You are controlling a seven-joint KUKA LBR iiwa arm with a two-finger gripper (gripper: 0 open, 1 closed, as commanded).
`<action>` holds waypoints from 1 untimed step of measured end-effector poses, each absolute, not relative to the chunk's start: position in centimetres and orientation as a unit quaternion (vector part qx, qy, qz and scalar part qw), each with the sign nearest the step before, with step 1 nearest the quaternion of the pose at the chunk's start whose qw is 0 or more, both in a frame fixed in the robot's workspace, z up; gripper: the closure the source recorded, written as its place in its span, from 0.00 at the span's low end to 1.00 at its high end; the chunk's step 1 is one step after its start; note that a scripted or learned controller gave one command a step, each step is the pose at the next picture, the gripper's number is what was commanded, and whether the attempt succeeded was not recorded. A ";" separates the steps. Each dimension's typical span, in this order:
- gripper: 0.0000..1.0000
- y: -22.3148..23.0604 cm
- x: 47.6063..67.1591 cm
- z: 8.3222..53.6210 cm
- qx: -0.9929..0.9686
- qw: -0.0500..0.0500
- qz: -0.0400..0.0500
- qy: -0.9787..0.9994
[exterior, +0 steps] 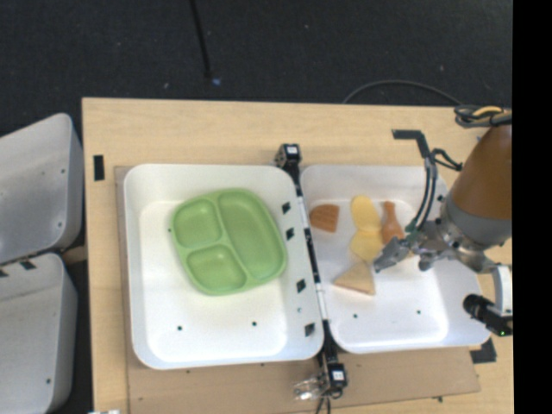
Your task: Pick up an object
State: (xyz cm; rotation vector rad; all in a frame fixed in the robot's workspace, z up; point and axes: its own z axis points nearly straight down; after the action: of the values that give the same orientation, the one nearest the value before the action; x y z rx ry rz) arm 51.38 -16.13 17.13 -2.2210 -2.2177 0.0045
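Tool over rt bin, beside pale yellow lumpy obj.

The arm reached in from the right, orange band up top, grey wrist angled down and leftward. The gripper hung low, pointing left, its dark fingers too blurred to read.

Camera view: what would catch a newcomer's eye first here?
The green tray, split into three compartments, stands out in the left bin. In the right bin lies a small cluster of food pieces: a brown piece, a yellow piece, a thin orange piece and a tan wedge. The arm reaches in from the right, its gripper low beside that cluster.
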 end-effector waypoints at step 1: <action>0.00 -15.9 51.6 12.8 -0.708 0.001 0.001 -0.707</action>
State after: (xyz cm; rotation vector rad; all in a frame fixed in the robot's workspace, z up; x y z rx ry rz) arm 51.56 -15.93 12.81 -2.2213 -2.2175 0.0047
